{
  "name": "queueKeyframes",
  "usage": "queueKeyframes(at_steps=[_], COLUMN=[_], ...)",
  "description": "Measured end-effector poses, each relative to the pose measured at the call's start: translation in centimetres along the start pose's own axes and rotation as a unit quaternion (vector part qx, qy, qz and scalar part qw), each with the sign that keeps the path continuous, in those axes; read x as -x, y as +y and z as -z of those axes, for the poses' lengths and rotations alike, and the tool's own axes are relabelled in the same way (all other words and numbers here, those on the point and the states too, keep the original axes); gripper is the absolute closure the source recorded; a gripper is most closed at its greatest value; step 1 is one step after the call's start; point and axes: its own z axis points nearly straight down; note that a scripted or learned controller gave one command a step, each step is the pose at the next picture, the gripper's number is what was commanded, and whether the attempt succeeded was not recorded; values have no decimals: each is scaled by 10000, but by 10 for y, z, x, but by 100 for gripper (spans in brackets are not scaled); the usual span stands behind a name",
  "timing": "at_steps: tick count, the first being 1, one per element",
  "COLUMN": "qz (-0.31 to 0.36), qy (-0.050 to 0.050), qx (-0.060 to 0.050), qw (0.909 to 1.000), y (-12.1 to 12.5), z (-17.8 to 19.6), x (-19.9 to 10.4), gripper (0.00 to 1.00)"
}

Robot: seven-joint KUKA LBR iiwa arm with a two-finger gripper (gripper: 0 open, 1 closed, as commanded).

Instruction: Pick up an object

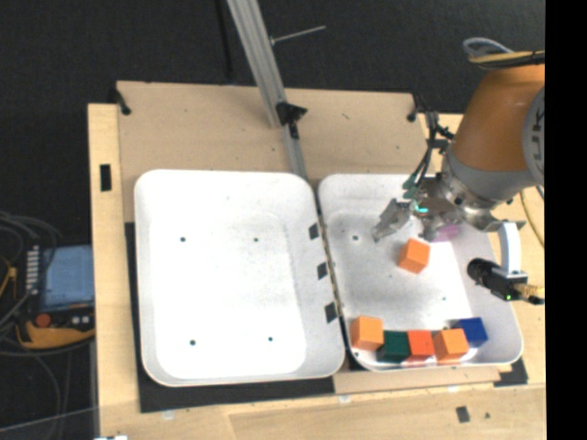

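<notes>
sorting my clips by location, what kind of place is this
Most likely a robotics lab or test bench. A robot arm reaches over two white bins set on a plywood bench, with coloured blocks in the right bin and loose cables on the dark floor alongside.

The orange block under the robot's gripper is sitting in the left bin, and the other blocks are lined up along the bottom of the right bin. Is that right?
Not quite. The orange block near the gripper is in the right bin, not the left bin. The camera view shows it lying apart from the others in the middle of that bin. The rest is right: the other blocks are lined up along the right bin's bottom edge.
</notes>
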Motion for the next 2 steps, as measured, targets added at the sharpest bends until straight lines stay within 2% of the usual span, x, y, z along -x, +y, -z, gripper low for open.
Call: queueKeyframes(at_steps=[2], qz=[-13], qy=[-14], qx=[-36], qw=[10000], y=[-3], z=[-120], x=[14], gripper=[0])
